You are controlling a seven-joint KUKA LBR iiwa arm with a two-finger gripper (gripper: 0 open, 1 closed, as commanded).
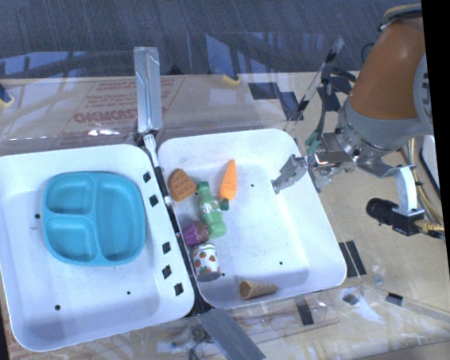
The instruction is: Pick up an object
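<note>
A cone [257,288] lies on its side by the right bin's [315,241] near edge, closest to the camera. Up along the bin's left wall sits a small printed cup [205,261], its pattern too small to read, and touching it a purple piece [195,233]. Just above that stands a green bottle [210,209], its label unreadable, with a brown cookie [181,184] to its left and a carrot [227,180] to its right, leaf end down by the bottle. That makes six small things in this bin, one of each, all crowded toward the left wall except the cone.

Over at the bin's right edge hangs the gripper [291,173], above the rim, well apart from every object, with nothing in it; whether the fingers are spread or closed, I cannot tell.

The left bin [23,308] carries one blue tray [95,218] with three compartments, sitting toward its middle.

Beyond both bins a clear sheet [82,110] shows red lettering, too faint to read surely.
</note>
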